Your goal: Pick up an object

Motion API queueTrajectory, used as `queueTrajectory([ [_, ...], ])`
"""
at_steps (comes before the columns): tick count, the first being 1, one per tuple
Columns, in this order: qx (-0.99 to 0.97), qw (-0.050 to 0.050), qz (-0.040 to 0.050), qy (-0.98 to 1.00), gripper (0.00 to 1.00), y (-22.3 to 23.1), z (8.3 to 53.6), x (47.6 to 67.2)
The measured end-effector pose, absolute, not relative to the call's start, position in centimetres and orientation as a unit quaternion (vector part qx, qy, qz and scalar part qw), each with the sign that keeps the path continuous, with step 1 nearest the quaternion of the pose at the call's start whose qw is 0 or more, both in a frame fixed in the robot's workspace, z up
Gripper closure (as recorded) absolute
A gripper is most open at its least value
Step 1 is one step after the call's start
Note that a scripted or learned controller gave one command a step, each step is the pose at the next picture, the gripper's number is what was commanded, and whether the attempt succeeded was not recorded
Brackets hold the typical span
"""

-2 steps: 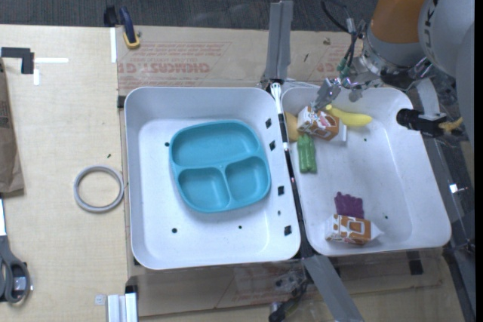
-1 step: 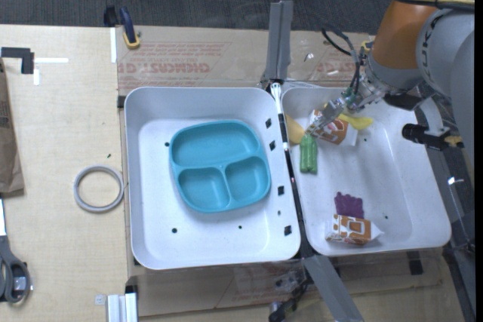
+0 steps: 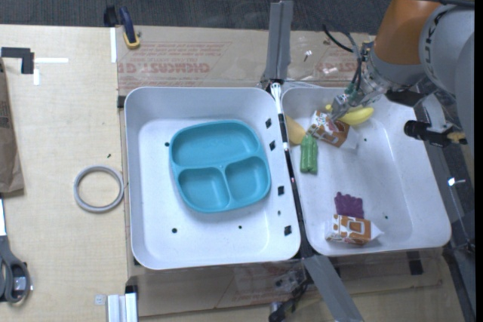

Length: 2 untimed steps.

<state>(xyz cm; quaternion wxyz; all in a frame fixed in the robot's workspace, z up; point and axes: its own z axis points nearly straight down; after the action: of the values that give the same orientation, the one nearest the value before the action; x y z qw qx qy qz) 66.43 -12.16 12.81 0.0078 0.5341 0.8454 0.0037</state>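
Note:
My gripper hangs low over the far part of the right bin, reaching in from the right. Its tip sits right at a yellow banana and just above a brown and white snack packet. Whether it touches either one is hidden by the wrist. To the left of the packet a green pod-like toy lies beside a pale yellow piece at the bin's left wall. Near the front of this bin sit a purple item and an orange and white carton.
The left bin holds a blue divided plate. On the bench to the left lie a grey tape ring and scissors. A grey post stands behind the seam between the bins.

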Motion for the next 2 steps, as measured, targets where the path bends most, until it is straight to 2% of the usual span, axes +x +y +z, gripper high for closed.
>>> queueTrajectory([
  [1,0.534,0.008,0.0036,0.845,0.0,-12.2,12.8,66.4],
  [2,0.549,0.015,0.0081,0.836,0.0,-11.9,11.1,65.5],
])
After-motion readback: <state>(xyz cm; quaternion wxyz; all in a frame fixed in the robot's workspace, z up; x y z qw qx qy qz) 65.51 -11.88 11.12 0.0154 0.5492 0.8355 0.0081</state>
